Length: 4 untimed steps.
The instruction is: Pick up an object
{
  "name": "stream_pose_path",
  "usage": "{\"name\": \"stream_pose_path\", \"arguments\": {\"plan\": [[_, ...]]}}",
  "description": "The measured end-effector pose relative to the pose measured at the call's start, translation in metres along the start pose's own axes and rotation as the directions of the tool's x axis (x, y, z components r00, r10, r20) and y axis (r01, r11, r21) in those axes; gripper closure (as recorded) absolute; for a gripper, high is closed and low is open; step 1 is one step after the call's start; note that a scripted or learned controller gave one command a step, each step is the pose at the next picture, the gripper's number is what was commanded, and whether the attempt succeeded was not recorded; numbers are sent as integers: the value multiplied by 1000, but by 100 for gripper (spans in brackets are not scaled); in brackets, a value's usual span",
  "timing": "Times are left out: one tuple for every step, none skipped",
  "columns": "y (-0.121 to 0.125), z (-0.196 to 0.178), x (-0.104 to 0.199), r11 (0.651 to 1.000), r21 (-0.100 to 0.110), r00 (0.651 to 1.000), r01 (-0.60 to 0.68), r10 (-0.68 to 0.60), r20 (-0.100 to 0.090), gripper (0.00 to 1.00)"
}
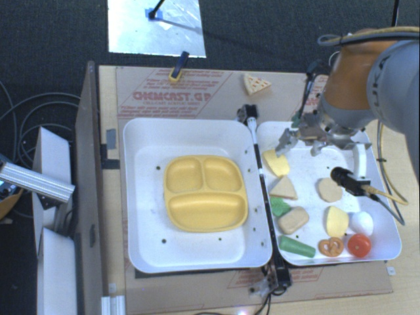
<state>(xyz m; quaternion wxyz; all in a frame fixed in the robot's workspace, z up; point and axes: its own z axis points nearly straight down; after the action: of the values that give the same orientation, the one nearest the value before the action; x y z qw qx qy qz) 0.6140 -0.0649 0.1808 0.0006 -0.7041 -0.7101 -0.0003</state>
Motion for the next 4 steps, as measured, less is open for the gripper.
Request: {"name": "stream_pose_path", "arguments": {"plan": [[-86, 80, -47, 1000, 9, 1000, -13, 13, 0, 0], [-14, 96, -69, 1000, -8, 1000, -4, 4, 4, 0], [-65, 97, -96, 1000, 2, 1000, -11, 11, 1, 0], [11, 54, -20, 1000, -11, 1000, 4, -4, 1, 0]]}}
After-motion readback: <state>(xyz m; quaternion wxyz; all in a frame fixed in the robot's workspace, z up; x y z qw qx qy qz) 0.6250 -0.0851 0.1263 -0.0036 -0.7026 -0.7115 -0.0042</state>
